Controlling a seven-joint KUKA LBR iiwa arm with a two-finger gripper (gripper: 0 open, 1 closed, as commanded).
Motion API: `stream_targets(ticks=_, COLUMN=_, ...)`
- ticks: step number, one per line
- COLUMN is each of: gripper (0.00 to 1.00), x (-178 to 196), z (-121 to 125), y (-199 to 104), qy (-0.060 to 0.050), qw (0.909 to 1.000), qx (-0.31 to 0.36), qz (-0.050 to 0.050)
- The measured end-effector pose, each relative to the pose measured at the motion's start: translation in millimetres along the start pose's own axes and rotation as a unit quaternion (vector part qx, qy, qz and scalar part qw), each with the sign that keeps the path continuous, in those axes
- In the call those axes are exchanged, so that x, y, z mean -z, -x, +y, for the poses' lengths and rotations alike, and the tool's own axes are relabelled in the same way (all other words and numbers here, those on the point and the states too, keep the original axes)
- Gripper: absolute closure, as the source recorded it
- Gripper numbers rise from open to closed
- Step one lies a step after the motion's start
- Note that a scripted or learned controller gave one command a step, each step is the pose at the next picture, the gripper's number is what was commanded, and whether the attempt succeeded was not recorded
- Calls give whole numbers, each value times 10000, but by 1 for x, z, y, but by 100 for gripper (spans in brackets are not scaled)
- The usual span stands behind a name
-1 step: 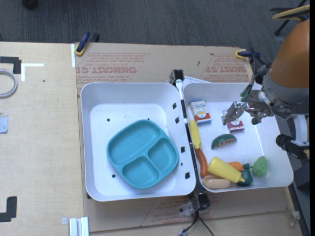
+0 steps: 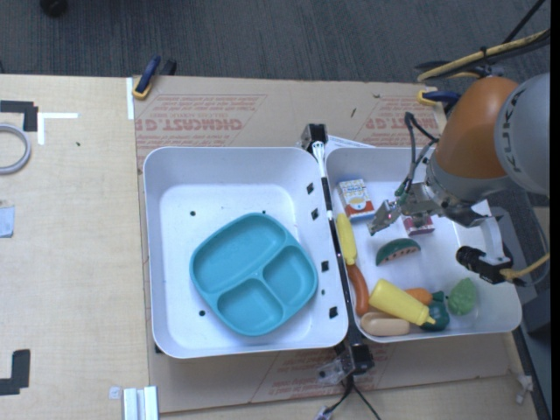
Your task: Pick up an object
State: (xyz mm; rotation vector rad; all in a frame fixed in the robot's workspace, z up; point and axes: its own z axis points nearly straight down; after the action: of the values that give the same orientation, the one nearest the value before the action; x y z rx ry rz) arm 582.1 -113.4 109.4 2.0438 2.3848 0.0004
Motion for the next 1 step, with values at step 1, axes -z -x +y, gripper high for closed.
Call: stream_targets(ticks=1, gripper=0, x=84, z=86, y=-52, qy=6, qw=9995, qx=326, qz=-4)
